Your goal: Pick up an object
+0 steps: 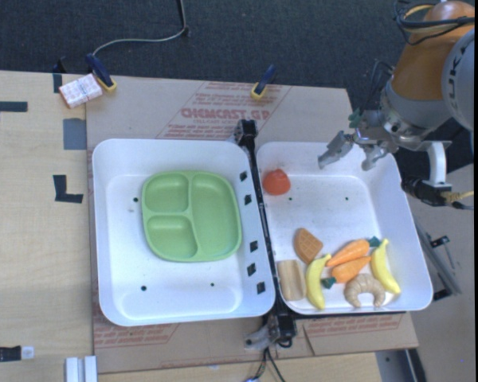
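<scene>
The table (32,213) carries 2 shallow white bins side by side on a sheet of cardboard (215,114). Taking the right bin (358,193) as the landmark: the left bin (119,293) touches its left wall, and a green divided plate (193,216) with 3 compartments lies flat inside that left bin, well apart from the right bin's contents. The grey and orange arm (430,62) comes in above the right bin's upper right corner. Its tool (352,156) hangs over the bin's upper rim with the 2 fingers spread apart and nothing between them.

Inside the right bin, an orange-red ball (276,182) sits alone near the upper left corner. The rest cluster in the lower right: 2 bananas (314,282), 1 at either side of the cluster, 2 carrots (349,261) lying between them, a croissant (365,290) just below the carrots, a tan bread piece (289,280) at the lower left of the cluster, and a brown biscuit (307,244) just above it.
</scene>
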{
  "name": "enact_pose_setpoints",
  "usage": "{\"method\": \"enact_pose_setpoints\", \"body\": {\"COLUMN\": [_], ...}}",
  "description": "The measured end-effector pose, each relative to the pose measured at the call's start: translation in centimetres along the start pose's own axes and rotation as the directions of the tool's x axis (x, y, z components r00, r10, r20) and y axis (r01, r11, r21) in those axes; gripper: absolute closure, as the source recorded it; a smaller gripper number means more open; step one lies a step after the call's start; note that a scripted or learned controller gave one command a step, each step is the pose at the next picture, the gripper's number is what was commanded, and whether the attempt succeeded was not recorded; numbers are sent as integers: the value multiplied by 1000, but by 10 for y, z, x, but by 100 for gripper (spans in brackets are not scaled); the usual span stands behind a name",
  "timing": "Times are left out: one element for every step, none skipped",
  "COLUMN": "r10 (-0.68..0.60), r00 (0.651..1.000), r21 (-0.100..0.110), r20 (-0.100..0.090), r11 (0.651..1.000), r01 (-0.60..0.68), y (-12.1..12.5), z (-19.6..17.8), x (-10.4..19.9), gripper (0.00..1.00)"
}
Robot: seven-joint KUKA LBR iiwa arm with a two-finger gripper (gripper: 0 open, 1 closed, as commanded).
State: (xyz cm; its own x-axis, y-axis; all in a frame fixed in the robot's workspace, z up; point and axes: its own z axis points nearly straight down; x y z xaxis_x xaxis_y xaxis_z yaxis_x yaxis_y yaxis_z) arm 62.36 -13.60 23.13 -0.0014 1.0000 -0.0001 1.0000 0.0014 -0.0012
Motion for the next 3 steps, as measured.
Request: {"method": "enact_pose_setpoints", "body": {"r10": [0,1,0], "r00": [1000,1000,1000], "r21": [3,-2,-10], "r20": [-1,-1,3], "r11": [1000,1000,1000], "r01": [0,-1,0], "y": [-38,-88,-101], "z": [98,145,145], "x": [40,34,36], "gripper": [0,0,0]}}
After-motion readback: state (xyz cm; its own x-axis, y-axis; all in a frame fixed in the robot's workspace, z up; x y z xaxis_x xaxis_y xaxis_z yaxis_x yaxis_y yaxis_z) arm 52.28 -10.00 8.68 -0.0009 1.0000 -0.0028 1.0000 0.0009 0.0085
